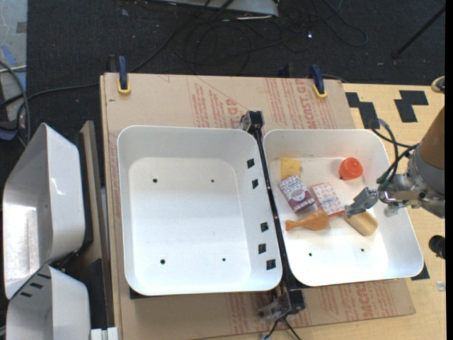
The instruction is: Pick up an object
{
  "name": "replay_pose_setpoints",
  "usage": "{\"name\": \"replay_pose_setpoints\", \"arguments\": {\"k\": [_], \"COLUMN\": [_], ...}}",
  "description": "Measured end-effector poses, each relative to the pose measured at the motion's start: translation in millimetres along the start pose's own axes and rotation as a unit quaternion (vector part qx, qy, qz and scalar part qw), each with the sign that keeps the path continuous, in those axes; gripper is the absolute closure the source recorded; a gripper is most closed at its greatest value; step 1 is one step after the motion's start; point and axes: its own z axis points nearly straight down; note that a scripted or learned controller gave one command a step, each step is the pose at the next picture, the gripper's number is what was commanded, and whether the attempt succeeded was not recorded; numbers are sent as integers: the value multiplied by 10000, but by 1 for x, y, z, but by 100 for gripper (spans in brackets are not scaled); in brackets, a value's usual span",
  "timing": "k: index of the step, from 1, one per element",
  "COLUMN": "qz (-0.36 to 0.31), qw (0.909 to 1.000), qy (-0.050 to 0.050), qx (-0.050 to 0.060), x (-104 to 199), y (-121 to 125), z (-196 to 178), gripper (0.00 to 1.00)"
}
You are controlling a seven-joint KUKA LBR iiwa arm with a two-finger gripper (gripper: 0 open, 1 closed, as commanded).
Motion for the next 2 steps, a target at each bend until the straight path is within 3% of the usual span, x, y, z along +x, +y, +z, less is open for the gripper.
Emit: {"name": "replay_pose_setpoints", "arguments": {"k": [1, 2], "qz": [-46, 21], "qw": [10000, 9999], "qy": [-9, 81], "qx": [-65, 113], "x": [29, -16], "y": [134, 157], "z": [118, 116], "gripper": [0, 0]}}
